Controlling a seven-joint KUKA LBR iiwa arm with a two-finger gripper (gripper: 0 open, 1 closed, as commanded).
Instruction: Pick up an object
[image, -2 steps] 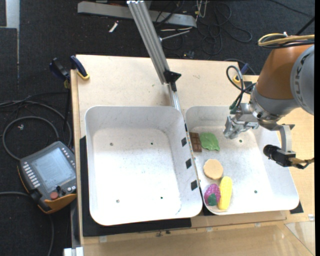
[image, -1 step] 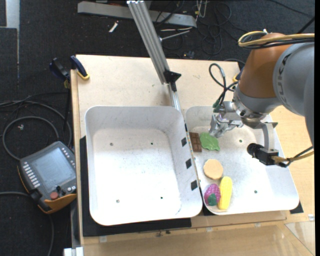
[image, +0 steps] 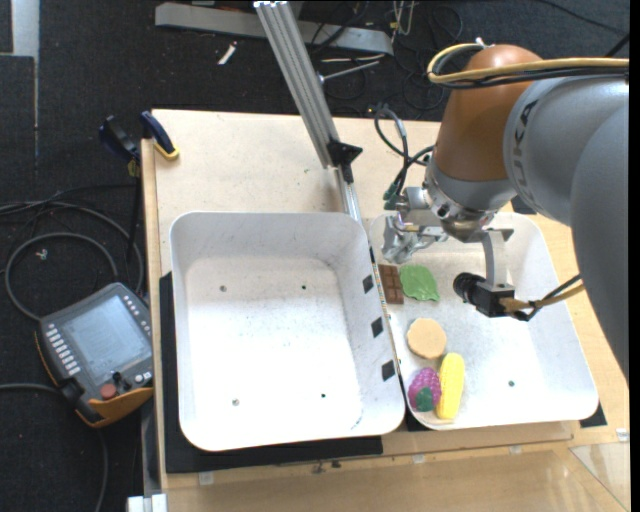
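Note:
My gripper (image: 402, 243) hangs over the back left corner of the right bin (image: 540, 370), just above a brown chocolate bar (image: 392, 284) and a green leaf (image: 420, 282). Nothing shows in its grasp. Nearer the front lie a round tan cookie (image: 427, 338), a yellow corn cob (image: 451, 385) and a purple grape bunch (image: 424, 388). The corn and grapes touch each other at the bin's front left.
The left bin (image: 200, 250) stands beside the right one. A slanted metal pole (image: 305, 90) comes down to the bins' shared edge behind the gripper. A black part on a cable (image: 482, 294) hangs from the wrist over the right bin. A teach pendant (image: 95, 350) lies off the bench at left.

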